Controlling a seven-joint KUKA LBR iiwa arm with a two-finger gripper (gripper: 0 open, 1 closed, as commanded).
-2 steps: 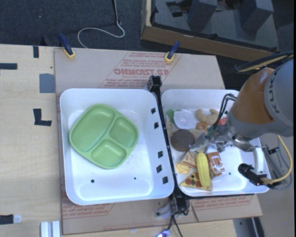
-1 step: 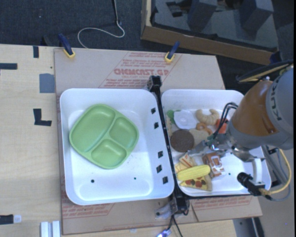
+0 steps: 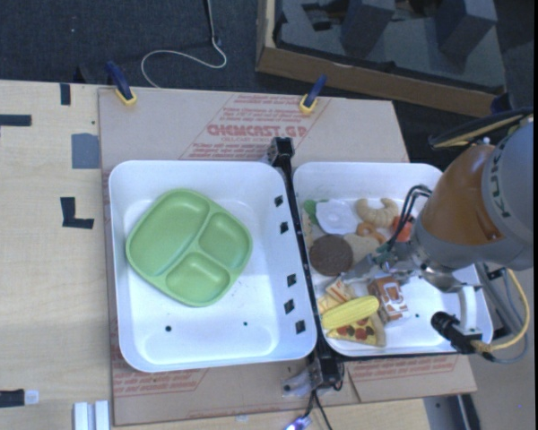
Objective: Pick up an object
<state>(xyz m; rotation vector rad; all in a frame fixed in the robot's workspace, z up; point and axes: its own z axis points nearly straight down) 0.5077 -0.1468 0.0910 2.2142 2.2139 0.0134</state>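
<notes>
The claw (image 3: 387, 265) hangs low inside the right-hand shallow white plastic bin (image 3: 341, 170), its dark metal tips pointing toward the toy food; whether it is wide or narrow cannot be told, since the grey arm with the orange band (image 3: 462, 206) covers most of it, and nothing can be seen held between its tips.

Nearest the viewer, below and left of the claw, lie a smooth yellow toy corn cob (image 3: 350, 312) and, touching its lower side, a flat toy pizza slice with red dots (image 3: 363, 333). Just below the claw sits a small red and white boxy piece (image 3: 394, 299). Right beside the claw on its left rests a round, flat, dark brown toy patty (image 3: 331, 255). Farther off, above the claw, lie a pale curled toy shrimp (image 3: 377, 210) and a whitish rounded piece (image 3: 337, 215).

Well to the left of the claw, across the black hinge strip, the second white bin (image 3: 125, 186) holds a glossy light green plastic plate with three compartments (image 3: 189, 246). Both bins stand on a brown cardboard sheet (image 3: 242, 124) on the pale wooden tabletop (image 3: 36, 267).
</notes>
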